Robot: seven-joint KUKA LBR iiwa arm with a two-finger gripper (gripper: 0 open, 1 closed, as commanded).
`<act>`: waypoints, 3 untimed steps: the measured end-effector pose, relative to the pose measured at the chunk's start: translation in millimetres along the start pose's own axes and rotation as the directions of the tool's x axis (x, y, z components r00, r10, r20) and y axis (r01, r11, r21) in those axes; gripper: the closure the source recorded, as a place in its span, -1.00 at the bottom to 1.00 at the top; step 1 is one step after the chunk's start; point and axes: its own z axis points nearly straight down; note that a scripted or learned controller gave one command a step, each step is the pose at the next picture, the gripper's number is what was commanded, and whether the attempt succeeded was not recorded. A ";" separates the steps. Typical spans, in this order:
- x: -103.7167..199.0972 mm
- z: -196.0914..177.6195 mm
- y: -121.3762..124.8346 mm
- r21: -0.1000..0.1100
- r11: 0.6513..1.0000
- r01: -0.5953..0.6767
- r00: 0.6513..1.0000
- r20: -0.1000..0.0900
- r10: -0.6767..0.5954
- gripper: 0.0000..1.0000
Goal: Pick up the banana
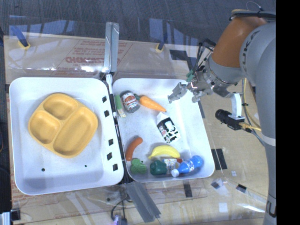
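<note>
Banana (164, 151) lies at 6 o'clock in right bin (199, 118), touching green toy (158, 168). Gripper (185, 92) hovers at 1 o'clock; how wide it stands, cannot tell. Best approach: descend across the banana's width, clear of bottle (168, 129).

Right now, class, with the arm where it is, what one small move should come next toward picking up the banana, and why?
Probably carry the claw toward the near side of the right white bin. It sits over the bin's far right corner, while the yellow curved banana lies near the front, free on top, beside a green toy.
</note>
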 end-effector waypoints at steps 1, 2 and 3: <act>-13.9 28.2 13.4 0.000 0.939 0.344 0.939 0.000 -0.344 -1.00; -13.7 88.6 -63.9 0.000 0.982 0.189 0.982 0.000 -0.189 -1.00; 96.7 125.3 -91.4 -0.001 0.942 0.337 0.942 0.001 -0.337 -1.00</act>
